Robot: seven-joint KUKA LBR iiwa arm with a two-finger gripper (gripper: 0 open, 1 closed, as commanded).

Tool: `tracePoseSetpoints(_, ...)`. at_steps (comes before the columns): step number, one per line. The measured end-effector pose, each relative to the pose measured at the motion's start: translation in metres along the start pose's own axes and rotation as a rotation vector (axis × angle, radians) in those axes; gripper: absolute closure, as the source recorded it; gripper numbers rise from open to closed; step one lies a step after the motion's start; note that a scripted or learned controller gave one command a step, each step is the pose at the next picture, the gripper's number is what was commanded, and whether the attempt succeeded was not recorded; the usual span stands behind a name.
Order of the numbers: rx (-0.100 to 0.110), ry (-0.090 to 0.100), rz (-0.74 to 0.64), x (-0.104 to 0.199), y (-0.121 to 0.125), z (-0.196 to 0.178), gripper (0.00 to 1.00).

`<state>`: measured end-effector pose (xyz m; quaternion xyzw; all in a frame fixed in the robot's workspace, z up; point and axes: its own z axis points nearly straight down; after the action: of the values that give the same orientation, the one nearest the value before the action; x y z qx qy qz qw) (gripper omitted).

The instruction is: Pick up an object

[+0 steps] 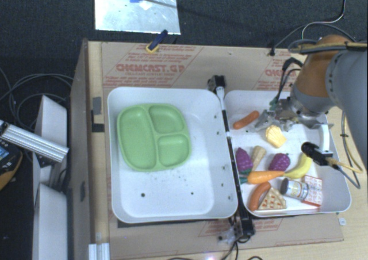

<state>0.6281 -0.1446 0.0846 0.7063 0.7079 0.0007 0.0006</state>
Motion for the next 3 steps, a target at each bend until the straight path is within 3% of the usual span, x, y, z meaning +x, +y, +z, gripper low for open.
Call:
tracePoseSetpoints(1, -0.003, -0.001, -0.002, 0.000, 0.001, -0.011, 1.00)
tracePoseSetpoints(2, -0.003, -0.001, -0.003, 0.000, 0.001, -0.011, 0.00)
tracePoseSetpoints(3, 0.001, 0.000, 0.000, 0.007, -0.038, 0.001, 0.00)
